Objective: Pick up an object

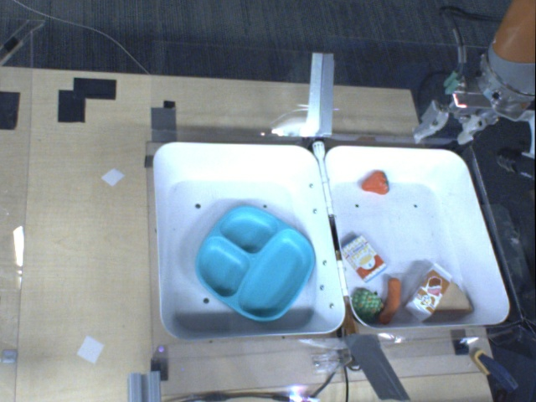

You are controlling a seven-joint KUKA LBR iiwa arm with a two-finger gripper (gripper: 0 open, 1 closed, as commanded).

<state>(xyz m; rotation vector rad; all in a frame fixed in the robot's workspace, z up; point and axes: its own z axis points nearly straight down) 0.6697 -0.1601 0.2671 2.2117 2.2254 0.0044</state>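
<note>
The jaws [448, 122] hang above the far right corner of the right bin [469, 182], outside its rim; two pale fingers [430, 121] point downward with a gap between them, so they stand apart with nothing held; above them sits the wrist and the orange band of the arm [515, 23].

Nearest in the right bin is a small red lump [375, 182], alone near the far wall with bare floor around it; it looks like the easiest pick. Toward the near wall lie a small carton [363, 257] with a red and white label, a green round thing [365, 301], an orange carrot [391, 299] touching it, and a brown box [435, 292] just beside the carrot. The left bin [176, 182] holds a blue divided plate [254, 262]; both bins rest on the pale tabletop [75, 241].

No grasp has begun, so the approach is all to come. The red lump is low and rounded; a descent a little off centre could let the fingers close on air or nudge it away across the smooth floor. The near-wall cluster is riskier; the carrot and the green thing touch, so the fingers might land on both or wedge between them; the brown box lies close to the bin wall, which could block one finger.
</note>
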